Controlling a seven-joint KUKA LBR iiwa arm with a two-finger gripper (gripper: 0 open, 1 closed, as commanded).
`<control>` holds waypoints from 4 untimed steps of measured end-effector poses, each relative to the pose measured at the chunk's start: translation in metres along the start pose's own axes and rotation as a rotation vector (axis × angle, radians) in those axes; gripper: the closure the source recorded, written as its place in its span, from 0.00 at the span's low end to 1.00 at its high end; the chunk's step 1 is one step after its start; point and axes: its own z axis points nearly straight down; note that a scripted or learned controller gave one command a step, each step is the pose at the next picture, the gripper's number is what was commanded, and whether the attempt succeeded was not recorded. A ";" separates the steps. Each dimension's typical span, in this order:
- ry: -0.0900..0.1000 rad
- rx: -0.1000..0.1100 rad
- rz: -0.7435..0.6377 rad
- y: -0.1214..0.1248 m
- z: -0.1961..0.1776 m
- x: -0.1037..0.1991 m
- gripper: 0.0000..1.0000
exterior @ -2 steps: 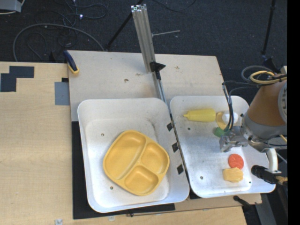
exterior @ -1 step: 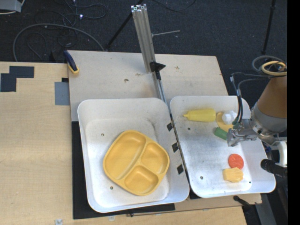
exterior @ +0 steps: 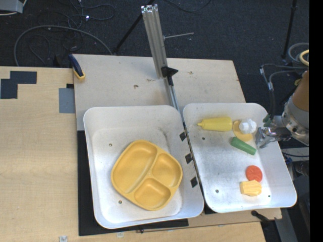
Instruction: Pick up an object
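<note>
— From up above the bench, what's in the right bin (exterior: 282, 195)?

— A yellow bottle (exterior: 216, 124) lying on its side near the far wall, long axis running left to right, its narrow end pointing left toward the divided yellow plate (exterior: 146, 174) in the left bin (exterior: 96, 135). Just right of the bottle there's a small white and yellow piece (exterior: 246, 127), touching or nearly so. Below that lies a green stick (exterior: 243, 145), slanted, its far end up-left and near end down-right.

— Anything else?

— A red round thing (exterior: 254, 173) nearer the front, and a yellow block (exterior: 251, 188) just beneath it, almost touching.

— And the gripper (exterior: 263, 136)?

— It sits at the bin's right rim, beside the green stick's right end. I can't tell how it's set; it's too small and blurred. Nothing visibly held.
</note>
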 end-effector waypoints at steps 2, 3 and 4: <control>0.005 0.007 -0.004 -0.003 -0.001 0.054 1.00; 0.004 0.006 -0.005 -0.005 -0.013 0.107 1.00; 0.004 0.007 -0.004 -0.016 -0.021 0.158 1.00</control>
